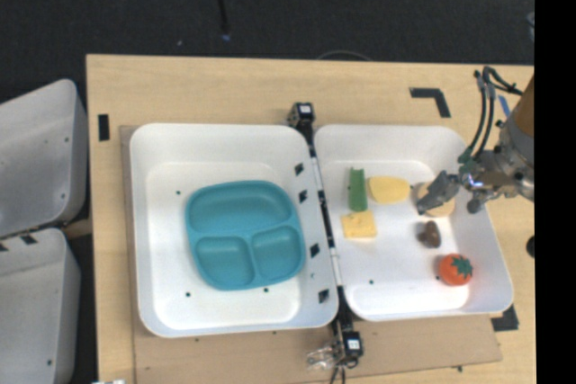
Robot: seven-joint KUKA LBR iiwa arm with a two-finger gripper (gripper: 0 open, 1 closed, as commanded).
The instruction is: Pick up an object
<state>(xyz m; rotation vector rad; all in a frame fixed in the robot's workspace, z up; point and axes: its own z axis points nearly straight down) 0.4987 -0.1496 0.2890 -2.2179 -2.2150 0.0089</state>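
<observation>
We see the gripper [450, 193] reaching in from the right over the right bin [396, 297], its 2 fingers [438, 191] spread apart with nothing between them. One finger is the broad grey one slanting down toward the bin floor on the left; the other is a smaller tip nearer the wrist on the right.

Just left of the gripper, close to the broad finger, lies a yellow rounded piece [388, 190], perhaps a toy lemon or potato, its long axis running left to right toward the gripper. Farther left of that stands a green strip [357, 189], long axis running away from us toward the far rim, pointing across the gripper's line rather than at it. Below the green strip, down-left of the gripper, sits a yellow wedge [360, 226] like a block of cheese, roughly square with no clear long axis.

Directly below the gripper is a small dark brown lump [430, 235], apart from the fingers. Farther below, slightly right, sits a red toy tomato [454, 270] with its green stalk facing right.

Well to the gripper's left, past the divider, the left bin [148, 301] holds a teal plate [244, 234] with 3 compartments, its long axis tilted down to the right
</observation>
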